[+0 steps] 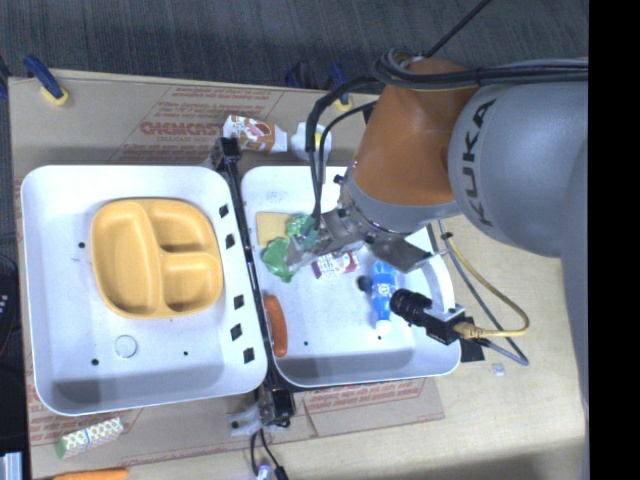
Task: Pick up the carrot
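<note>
Fixed overhead camera, slanted down on both bins (40,268).

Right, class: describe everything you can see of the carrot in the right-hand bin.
The carrot is a small orange piece, smooth and slightly glossy, likely a plastic toy. It is elongated with rounded ends and lies flat on the floor of the right bin, pointing roughly up and down the view. It sits tight against that bin's left wall, near the front corner, beside the divider between the two bins. Nothing else seems to touch it, and the pincer is apart from it, over the green item.
</note>
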Controlling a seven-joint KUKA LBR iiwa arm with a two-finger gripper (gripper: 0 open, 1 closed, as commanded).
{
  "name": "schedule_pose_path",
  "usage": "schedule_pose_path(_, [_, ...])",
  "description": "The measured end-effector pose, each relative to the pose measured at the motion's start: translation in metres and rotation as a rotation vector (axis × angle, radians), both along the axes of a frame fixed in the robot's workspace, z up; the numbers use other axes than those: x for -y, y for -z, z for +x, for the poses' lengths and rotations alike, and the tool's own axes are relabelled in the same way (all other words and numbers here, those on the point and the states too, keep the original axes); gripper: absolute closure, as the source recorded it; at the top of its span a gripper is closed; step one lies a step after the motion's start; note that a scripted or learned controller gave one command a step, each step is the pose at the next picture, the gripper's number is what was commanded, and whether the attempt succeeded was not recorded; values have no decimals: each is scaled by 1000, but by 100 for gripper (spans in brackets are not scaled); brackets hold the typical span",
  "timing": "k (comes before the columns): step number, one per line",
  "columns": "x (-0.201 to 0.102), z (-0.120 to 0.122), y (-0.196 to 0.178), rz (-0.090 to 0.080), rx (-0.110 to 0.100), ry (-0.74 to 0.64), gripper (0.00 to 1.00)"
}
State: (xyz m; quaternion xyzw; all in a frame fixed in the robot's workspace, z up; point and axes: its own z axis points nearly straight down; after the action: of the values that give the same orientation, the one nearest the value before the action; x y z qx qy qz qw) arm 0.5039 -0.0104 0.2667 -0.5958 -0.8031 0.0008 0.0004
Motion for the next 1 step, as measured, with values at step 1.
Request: schedule_pose_path(1, [-85, -6, 63, -1, -6, 442, 100])
